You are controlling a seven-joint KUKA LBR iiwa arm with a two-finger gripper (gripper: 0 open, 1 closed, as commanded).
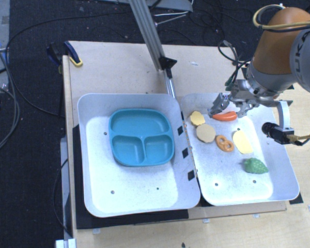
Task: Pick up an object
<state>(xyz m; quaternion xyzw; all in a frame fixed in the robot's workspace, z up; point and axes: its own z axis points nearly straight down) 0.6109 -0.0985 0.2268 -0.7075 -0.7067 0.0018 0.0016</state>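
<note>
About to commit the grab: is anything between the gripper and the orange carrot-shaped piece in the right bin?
Nothing visible blocks it. The gripper sits right at the orange piece, near the right bin's back edge. The nearest neighbour, the yellow piece, lies apart to its left.
</note>
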